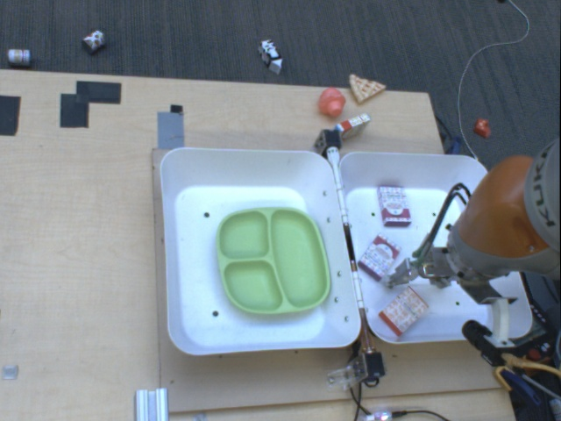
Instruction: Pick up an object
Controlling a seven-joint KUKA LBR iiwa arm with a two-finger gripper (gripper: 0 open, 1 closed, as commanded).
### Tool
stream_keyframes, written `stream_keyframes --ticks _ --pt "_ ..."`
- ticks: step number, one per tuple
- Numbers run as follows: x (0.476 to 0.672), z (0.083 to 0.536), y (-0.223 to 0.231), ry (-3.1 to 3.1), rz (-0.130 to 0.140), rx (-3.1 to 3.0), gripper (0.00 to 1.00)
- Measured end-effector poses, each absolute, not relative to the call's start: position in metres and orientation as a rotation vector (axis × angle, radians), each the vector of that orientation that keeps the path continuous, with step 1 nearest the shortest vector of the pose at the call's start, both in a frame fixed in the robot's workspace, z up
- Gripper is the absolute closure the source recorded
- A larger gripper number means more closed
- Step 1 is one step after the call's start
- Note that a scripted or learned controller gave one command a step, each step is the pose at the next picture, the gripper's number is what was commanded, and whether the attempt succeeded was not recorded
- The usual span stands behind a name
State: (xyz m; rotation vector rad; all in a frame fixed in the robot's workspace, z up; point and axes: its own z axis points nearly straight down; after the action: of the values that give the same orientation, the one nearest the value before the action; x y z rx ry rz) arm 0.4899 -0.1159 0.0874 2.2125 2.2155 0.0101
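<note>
R bin (438, 169): lowest packet (403, 310) diagonal, lower-left/upper-right.

A single fixed camera looked down on the bench (79, 235) from above at a slant, taking in both white bins, the left bin (180, 261) and the right bin (438, 169). Dark carpet (219, 16) filled the far strip. The arm (508, 213) entered from the right. The view stood moderately near.
</note>
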Motion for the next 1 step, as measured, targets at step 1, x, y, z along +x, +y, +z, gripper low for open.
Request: stream_keyframes --ticks 1 --pt "0.4921 0.0988 -0.1155 2.213 0.017 2.208 1.0"
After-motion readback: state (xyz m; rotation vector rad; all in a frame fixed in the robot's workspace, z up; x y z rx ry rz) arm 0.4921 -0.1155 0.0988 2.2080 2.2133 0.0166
